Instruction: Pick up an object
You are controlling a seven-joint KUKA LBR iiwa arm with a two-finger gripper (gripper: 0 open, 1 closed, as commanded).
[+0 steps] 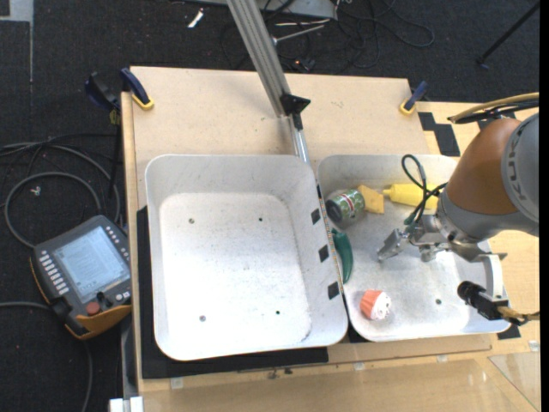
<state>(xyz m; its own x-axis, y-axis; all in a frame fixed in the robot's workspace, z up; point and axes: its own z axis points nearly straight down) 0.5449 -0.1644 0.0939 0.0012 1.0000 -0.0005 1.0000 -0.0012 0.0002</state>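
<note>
In the right bin lie a green can on its side, a yellow object just right of it, a green curved object against the left wall, and an orange and white object near the front. My gripper hangs low over the middle of the right bin, below the yellow object and right of the green curved one. It stands open, with nothing between its fingers. The arm's orange band covers the bin's right side.
The left bin adjoins the right bin along a shared raised wall. A metal pole slants down from the top to the bins' back edge. A teach pendant lies on the floor at the left.
</note>
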